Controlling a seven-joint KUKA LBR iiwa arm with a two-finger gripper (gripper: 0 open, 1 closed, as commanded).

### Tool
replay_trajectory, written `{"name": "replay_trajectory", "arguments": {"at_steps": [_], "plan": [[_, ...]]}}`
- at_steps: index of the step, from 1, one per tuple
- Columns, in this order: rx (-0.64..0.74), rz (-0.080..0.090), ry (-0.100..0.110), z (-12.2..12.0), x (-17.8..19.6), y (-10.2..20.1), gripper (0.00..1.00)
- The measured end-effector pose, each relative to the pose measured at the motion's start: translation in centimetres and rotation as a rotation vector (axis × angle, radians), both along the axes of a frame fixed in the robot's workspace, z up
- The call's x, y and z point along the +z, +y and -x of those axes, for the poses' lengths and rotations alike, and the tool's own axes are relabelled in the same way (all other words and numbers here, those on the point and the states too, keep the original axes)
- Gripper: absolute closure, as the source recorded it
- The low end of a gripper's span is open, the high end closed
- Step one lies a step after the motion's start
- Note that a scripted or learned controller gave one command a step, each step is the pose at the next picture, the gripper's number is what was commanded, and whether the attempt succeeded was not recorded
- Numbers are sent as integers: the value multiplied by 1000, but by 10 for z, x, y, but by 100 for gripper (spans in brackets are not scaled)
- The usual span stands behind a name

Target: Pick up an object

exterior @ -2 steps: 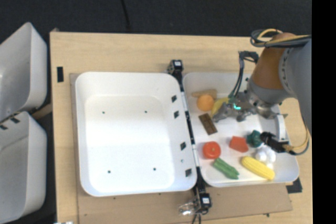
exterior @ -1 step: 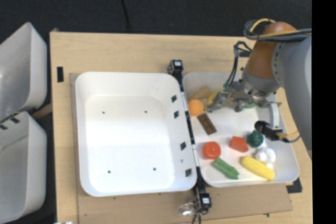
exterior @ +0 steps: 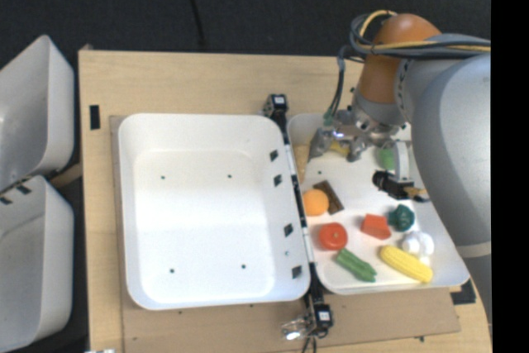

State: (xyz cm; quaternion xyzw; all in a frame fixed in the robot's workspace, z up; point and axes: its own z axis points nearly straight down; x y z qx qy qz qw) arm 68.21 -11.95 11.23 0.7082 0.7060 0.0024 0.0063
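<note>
Take the right-hand bin (exterior: pixel 446 270) as your landmark. The arm (exterior: pixel 450 107) looms over its far right side, orange band above the wrist, and the gripper (exterior: pixel 347 140) hangs low at the bin's far end. You cannot tell from this view whether the claw is released, clenched or grasping anything; the tips are lost in a blur of metal and cable. The left-hand bin (exterior: pixel 198 211) lies just beside your landmark, touching it along the black hinged seam.

Inside the landmark bin, toward its near edge, you have the yellow corn (exterior: pixel 405 262) and the green pepper (exterior: pixel 355 264) near the front rim. Behind them sit the red tomato (exterior: pixel 333 236), the red block (exterior: pixel 375 226) and the dark green round piece (exterior: pixel 402 217), with a white lump (exterior: pixel 417 244) just beside the corn. The orange ball (exterior: pixel 315 202) rests against the bin's left wall, touching a dark brown piece (exterior: pixel 332 196).

My read is that you are in the reach-and-descend step, nothing lifted. The next move calls for committing to one toy near the far end and closing squarely on it.

No brand, label or writing is legible anywhere.
</note>
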Motion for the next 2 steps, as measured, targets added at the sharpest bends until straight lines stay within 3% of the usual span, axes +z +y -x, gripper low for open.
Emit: {"name": "replay_trajectory", "arguments": {"at_steps": [1, 2], "plan": [[10, -4, -5, -1, 98, 48, 0], [12, -7, 0, -10, 173, 117, 0]]}}
